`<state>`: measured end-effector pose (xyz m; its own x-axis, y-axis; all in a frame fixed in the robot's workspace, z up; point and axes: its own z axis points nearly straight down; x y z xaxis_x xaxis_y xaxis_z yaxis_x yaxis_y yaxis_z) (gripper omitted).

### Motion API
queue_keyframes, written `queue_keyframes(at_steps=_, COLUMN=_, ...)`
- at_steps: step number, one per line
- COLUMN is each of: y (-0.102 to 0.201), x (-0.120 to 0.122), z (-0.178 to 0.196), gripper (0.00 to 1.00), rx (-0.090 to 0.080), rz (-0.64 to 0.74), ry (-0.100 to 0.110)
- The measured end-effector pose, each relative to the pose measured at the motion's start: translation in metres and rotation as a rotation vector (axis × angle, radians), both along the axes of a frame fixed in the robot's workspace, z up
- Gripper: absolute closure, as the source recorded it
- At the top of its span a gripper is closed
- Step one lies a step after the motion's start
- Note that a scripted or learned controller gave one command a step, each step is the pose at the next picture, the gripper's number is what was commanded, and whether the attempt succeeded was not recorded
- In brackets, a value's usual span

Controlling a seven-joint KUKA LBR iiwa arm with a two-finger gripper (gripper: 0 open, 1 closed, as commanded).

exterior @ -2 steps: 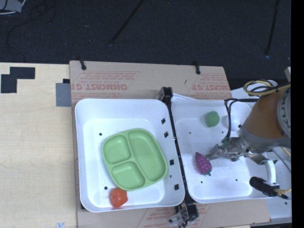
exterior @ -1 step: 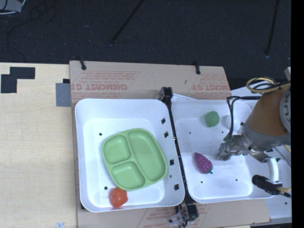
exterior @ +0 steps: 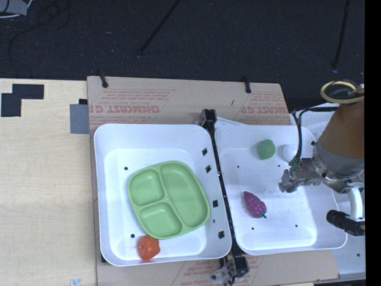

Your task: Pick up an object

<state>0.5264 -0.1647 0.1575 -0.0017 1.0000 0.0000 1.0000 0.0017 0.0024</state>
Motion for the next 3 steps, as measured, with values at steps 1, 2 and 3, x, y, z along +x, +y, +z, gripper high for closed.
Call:
queue_keyframes(at_steps=1, y=0.002, x=-0.007, z=0.059, gripper=1.00, rx=-0.001, rz=0.000, ry=0.000)
queue_keyframes(at_steps=2, y=0.008, x=-0.013, z=0.117, gripper=1.00, rx=-0.001, rz=0.000, ry=-0.001)
queue_keyframes(at_steps=3, y=0.055, x=0.009, z=0.105, gripper=1.00, rx=0.002, rz=0.003, ry=0.005)
